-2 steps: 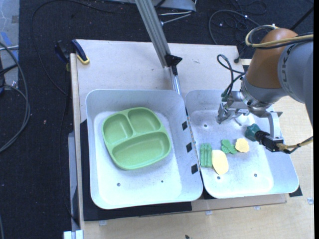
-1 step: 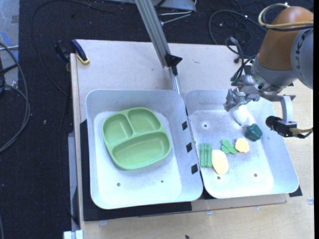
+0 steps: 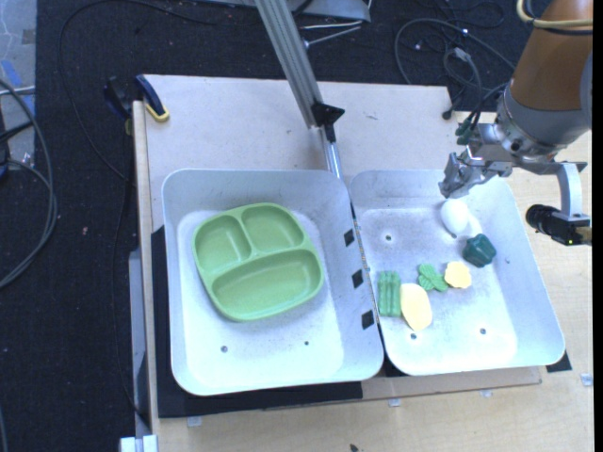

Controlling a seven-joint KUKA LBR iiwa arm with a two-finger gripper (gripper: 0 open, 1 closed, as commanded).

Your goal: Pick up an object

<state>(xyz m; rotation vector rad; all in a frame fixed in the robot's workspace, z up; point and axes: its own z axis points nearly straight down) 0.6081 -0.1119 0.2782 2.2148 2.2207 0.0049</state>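
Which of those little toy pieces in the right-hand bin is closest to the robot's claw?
The white egg-shaped piece, lying right under the gripper near the bin's far edge. The dark green piece, the yellow ones and the light green ones lie farther toward the bin's near side.

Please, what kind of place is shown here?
Probably a robotics lab: a robot arm reaches over two white bins on a bench, with loose cables on the dark floor and toy food for grasp trials.

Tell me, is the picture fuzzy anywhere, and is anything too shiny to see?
In the camera view, the green plate looks fairly sharp; the small toys in the right bin are soft-edged, and the white egg-shaped one almost melts into the pale bin floor; the arm's orange band is a bit blurred; no strong glare.
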